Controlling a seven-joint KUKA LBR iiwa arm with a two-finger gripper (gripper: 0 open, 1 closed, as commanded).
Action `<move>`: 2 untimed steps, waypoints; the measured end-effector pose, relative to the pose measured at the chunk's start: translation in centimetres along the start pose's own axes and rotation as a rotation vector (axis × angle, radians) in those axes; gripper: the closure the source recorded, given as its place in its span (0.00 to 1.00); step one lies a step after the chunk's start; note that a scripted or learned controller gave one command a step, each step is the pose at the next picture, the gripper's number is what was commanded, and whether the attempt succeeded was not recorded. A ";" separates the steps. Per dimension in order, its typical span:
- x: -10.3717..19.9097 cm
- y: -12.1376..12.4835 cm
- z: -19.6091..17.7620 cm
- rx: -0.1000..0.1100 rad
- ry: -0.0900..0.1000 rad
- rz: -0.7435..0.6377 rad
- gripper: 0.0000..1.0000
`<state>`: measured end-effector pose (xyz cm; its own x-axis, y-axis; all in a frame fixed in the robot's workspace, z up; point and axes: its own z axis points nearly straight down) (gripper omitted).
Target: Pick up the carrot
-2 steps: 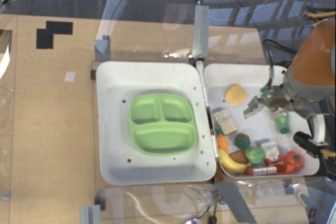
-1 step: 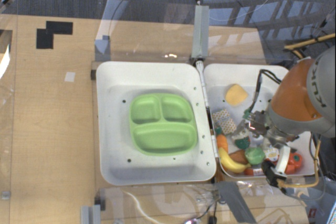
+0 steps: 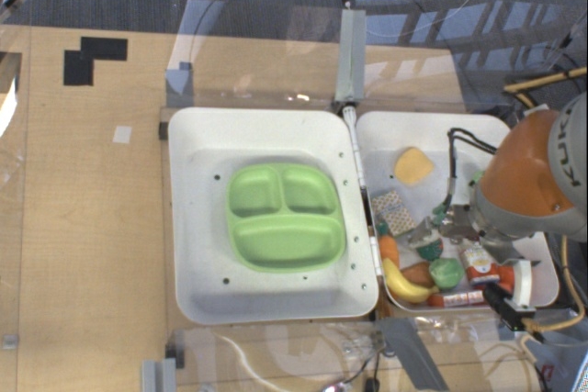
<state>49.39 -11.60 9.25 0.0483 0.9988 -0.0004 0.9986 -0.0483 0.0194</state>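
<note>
the carrot (image 3: 390, 250) lies in the right bin (image 3: 432, 126), by its left wall, just above the banana (image 3: 405, 282). the tool (image 3: 439, 225) hangs close to the carrot's right; its opening cannot be told.

Matt green plastic tray (image 3: 285, 218), wooden bench (image 3: 83, 225)

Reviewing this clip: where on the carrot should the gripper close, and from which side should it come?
Judging roughly: grip the carrot mid-body, from above, fingers across its narrow width. It lies near the right bin's left wall, with the banana at its lower end, so side approaches look crowded.
</note>
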 end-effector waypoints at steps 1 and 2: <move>-3.2 6.7 0.4 0.001 -0.003 0.193 0.00; 1.3 0.2 0.1 -0.009 -0.006 -0.364 0.00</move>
<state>49.62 -10.36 9.18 -0.3102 0.9505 -0.0143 0.9502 0.3105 0.0254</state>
